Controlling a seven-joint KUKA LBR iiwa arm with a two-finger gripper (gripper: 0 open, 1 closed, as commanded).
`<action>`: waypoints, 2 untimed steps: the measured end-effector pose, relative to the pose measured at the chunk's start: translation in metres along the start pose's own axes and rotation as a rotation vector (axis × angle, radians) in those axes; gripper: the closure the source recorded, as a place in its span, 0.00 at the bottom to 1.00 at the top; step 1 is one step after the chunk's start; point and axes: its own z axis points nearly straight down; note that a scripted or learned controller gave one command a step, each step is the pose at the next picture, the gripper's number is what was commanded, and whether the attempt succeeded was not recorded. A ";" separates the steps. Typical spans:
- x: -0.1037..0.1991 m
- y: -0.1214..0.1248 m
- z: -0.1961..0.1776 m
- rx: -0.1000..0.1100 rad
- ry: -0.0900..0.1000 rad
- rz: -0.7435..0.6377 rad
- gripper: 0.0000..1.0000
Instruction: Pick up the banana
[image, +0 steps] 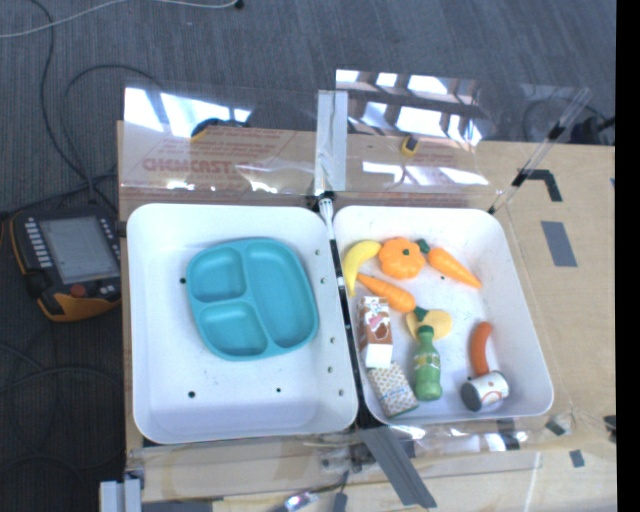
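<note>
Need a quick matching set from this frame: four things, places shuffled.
Things:
1. banana
2. blue tray
3. green bottle
4. can

Places:
A. left bin
B. right bin, near right corner
C. right bin, far left corner, beside the divider
D. right bin, near middle, lying lengthwise

Pairs: 1-C, 2-A, 3-D, 4-B

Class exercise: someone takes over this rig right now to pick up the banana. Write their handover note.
Banana: lies in the right bin, at its upper left corner beside the divider, touching the small pumpkin; a carrot lies just below it.
Left bin: holds the blue tray.
Done: nothing; the banana is not yet lifted.
Left: bring the arm in, grip the banana, lift it.
</note>
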 end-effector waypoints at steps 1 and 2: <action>0.000 0.000 -0.009 -0.002 -0.004 -0.001 1.00; 0.001 0.001 -0.018 -0.003 -0.008 -0.002 1.00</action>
